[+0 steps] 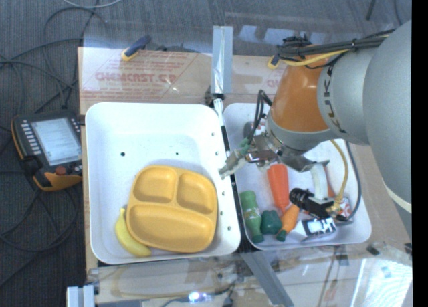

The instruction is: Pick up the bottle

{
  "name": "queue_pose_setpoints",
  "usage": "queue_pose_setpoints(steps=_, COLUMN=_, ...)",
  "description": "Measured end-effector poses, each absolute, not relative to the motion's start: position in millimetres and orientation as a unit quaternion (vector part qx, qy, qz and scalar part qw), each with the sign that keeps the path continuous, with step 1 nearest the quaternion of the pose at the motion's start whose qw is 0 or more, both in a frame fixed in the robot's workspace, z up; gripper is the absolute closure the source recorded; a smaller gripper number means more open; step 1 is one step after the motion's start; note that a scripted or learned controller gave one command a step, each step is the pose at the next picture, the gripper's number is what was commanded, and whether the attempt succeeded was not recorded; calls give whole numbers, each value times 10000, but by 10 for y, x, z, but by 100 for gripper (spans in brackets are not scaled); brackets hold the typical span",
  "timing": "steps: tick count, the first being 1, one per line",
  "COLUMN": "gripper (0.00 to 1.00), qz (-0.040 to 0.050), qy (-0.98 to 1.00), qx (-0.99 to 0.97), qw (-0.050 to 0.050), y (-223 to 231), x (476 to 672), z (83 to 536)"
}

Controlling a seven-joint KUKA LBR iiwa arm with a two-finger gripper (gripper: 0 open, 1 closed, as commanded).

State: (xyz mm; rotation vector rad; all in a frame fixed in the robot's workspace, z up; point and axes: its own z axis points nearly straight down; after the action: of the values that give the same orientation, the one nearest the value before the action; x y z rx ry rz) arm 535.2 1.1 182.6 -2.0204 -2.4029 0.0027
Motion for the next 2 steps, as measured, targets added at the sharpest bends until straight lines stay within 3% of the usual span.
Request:
queue_pose_setpoints(steps=1, gripper=0, qz=23, qy=-7487, qx=-6629, qw=4, y=-687, x=4829, z=1831)
queue_pose_setpoints(steps=2, gripper=0, qz=-17, qy=-7191, qx=-6948, qw=-108, y=-1009, x=4876, z=1046)
